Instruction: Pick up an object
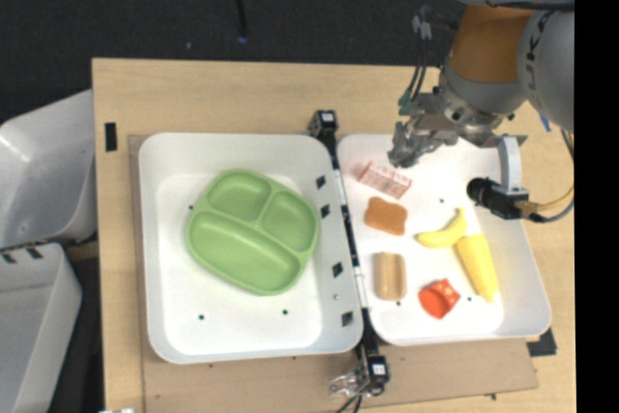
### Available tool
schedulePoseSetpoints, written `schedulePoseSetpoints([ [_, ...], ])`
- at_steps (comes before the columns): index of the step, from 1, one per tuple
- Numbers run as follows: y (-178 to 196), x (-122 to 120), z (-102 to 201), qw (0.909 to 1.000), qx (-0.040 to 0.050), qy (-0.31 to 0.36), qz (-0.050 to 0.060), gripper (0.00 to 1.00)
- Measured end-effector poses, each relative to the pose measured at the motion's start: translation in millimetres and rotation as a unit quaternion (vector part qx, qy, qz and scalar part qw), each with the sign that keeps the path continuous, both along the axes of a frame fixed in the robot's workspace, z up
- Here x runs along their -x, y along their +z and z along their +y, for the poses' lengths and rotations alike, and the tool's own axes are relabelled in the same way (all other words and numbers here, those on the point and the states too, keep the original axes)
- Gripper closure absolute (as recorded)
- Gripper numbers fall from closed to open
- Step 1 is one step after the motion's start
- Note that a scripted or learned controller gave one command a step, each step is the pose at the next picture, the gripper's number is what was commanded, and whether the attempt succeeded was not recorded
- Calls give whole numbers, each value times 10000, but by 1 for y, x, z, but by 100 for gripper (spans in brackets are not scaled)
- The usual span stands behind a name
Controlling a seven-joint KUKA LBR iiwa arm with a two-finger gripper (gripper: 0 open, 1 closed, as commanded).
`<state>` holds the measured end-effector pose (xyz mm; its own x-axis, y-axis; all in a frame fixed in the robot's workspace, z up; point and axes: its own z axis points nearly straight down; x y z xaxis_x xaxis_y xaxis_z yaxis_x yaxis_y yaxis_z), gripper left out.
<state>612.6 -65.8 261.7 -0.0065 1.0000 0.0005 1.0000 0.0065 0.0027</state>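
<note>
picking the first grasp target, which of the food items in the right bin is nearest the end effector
The pink-and-white packet at the bin's far end, lying just below the end effector. The toast slice, banana, corn cob, bread roll and red piece lie farther.

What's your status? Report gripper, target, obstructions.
Gripper low over right bin, above pink packet. Nothing seen in its grasp. Toast close beside packet.

The bins (174, 324) look like smooth, glossy white plastic. The green plate (253, 229) inside the left one seems matt plastic. Beneath them, the bench (116, 102) is pale wood.
</note>
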Motion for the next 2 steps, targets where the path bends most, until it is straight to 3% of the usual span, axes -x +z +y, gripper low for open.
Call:
schedulePoseSetpoints([
  [1,-2,0,62,10000,1,1,11,100],
  [2,0,-3,106,10000,1,-4,5,100],
])
